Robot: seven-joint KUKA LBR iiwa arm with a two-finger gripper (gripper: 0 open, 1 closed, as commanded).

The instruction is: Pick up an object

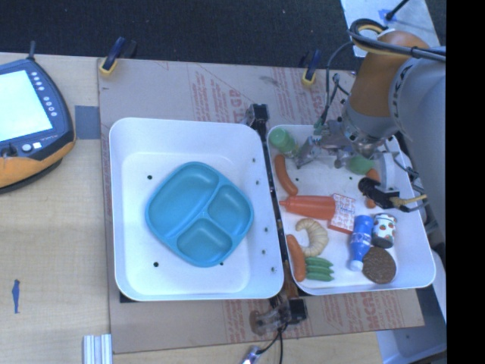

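My gripper [324, 156] hangs low over the back of the right bin [424, 275], below the orange wrist band, its fingers spread with bare bin floor between them. Left of it lie a green round toy [282, 139] and a reddish sausage [285, 174]. A green piece [362, 164] sits just right of the gripper. Nearer the front lie an orange carrot [307, 205], a croissant [312, 234], green pea pods [319, 268], a blue bottle [359, 242] and a brown cookie [379, 265].
The left bin [125, 203] holds a blue divided plate [199, 213]. A tablet-like pendant [30, 116] lies at the bench's far left. Clamps [112, 56] sit at the board's back edge. The arm's body [420, 112] looms over the right bin's back right corner.
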